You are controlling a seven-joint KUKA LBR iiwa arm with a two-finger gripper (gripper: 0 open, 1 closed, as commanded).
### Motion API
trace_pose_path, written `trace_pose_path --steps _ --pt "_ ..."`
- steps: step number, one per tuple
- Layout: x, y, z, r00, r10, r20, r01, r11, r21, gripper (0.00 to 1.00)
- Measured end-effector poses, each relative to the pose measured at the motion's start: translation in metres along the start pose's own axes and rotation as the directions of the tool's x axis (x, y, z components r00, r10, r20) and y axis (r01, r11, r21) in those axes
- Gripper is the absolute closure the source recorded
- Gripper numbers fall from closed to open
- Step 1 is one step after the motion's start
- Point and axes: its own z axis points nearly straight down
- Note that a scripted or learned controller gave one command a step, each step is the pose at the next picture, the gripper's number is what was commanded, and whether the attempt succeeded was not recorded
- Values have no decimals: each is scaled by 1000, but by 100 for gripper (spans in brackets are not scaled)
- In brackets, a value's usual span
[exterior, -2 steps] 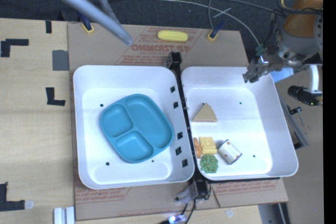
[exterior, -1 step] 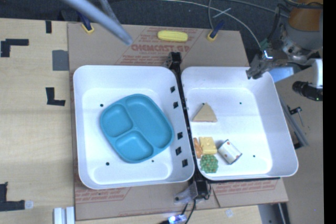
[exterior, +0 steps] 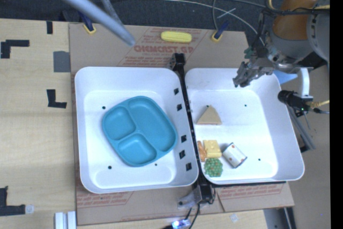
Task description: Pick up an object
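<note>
From the camera view, the dark two-finger gripper [exterior: 242, 79] hangs over the right white bin [exterior: 268, 115] at its one o'clock corner; whether it is wide or narrow I cannot tell. Four small pieces lie below: one tan wedge [exterior: 209, 116] at centre-left, probably light and stiff, best pinched across its flat sides; at six o'clock, one yellow block [exterior: 212, 148], one green cluster [exterior: 214, 168], one white cylinder [exterior: 234, 155]. One blue divided plate [exterior: 139, 130] fills the left bin [exterior: 86, 115].

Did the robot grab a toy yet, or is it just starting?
Just starting, it looks like. Nothing looks picked up yet: the tan wedge, the yellow block, the green piece and the little white can all lie in the right bin. The claw sits over that bin's far edge, away from them. It must reach one, grip it and lift.
</note>
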Motion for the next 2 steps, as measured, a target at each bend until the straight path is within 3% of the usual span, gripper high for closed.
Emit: trace_pose_path --steps 2 --pt "105 -4 19 1000 -2 -1 2 1000 0 100"
